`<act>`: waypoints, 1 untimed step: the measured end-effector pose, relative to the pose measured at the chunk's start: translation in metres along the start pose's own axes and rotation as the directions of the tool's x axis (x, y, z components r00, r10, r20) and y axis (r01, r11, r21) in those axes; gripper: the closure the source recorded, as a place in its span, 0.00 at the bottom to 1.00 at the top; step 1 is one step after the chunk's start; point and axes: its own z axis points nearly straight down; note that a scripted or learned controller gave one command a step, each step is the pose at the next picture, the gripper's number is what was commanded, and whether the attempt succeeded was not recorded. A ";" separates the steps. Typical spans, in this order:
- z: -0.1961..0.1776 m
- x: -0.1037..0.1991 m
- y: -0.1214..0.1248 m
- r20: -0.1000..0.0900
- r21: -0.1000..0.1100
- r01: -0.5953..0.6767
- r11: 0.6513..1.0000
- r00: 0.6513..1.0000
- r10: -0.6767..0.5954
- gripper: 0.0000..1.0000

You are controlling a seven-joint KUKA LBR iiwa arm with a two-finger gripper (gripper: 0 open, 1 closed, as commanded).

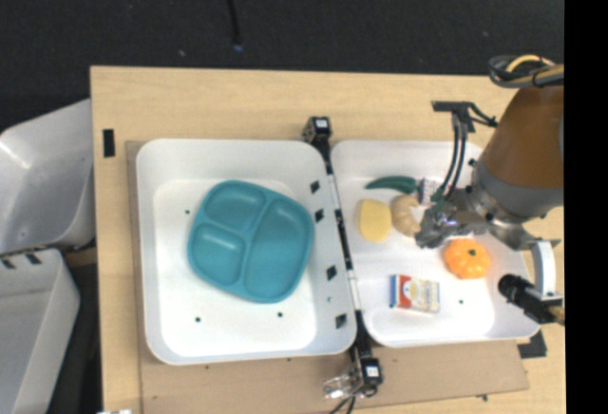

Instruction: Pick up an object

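Claw (pixel 435 230) sits low in the right bin (pixel 380 327), touching a beige lump (pixel 407 213) — whether it grips, I cannot tell. Yellow lemon (pixel 374 220) lies at the lump's nine o'clock, a green pepper (pixel 391 183) at twelve, orange (pixel 466 259) and small carton (pixel 414 292) toward five. Left bin (pixel 161 327) holds a teal plate (pixel 250 240).
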 end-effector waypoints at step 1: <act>-0.013 0.047 0.032 -0.001 0.003 0.004 1.000 1.000 -0.004 1.00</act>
